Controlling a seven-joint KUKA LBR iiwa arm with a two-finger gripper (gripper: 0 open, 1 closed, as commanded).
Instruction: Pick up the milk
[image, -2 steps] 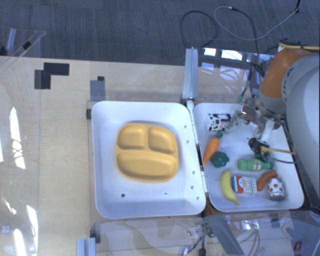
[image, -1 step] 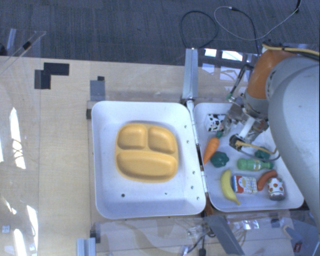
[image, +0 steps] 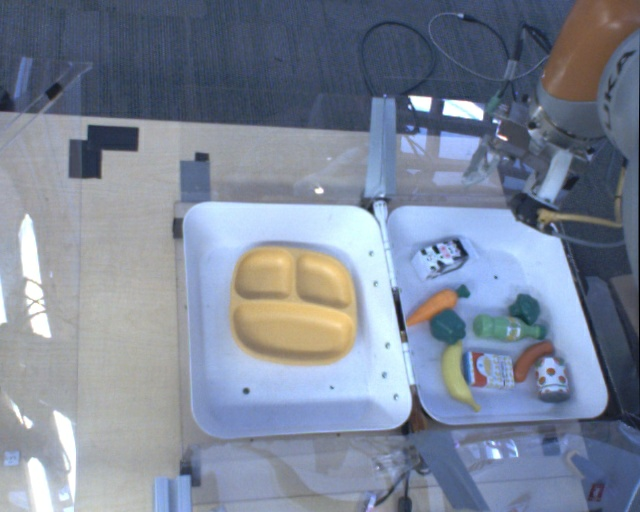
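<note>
Nearest the camera, along the front of the right bin (image: 590, 400), sit a banana (image: 456, 376), a small red-and-white carton (image: 489, 369), a sausage-like red piece (image: 532, 355) and a spotted can (image: 551, 378), all crowded together. Just behind them lie a green bottle (image: 507, 327) on its side, a dark green block (image: 448, 326), a carrot (image: 435, 305) and a piece of broccoli (image: 525, 307).

Farther back, alone in the open rear part of that bin, lies the milk (image: 441, 257), a small black-and-white cow-patterned carton tipped on its side and turned at a slant. The left bin (image: 205, 330) holds a yellow divided tray (image: 293, 303).

Farthest off, the claw (image: 548, 178) hangs above the counter beyond the right bin's far corner, well apart from the milk; whether it is spread or pressed together I cannot tell.

The step in hand looks like the approach. It would go best by travelling over the rear of the bin, centring above the carton, and turning the wrist so the grip crosses its narrow side. Descending straight down avoids nudging it toward the bin's dividing wall.
</note>
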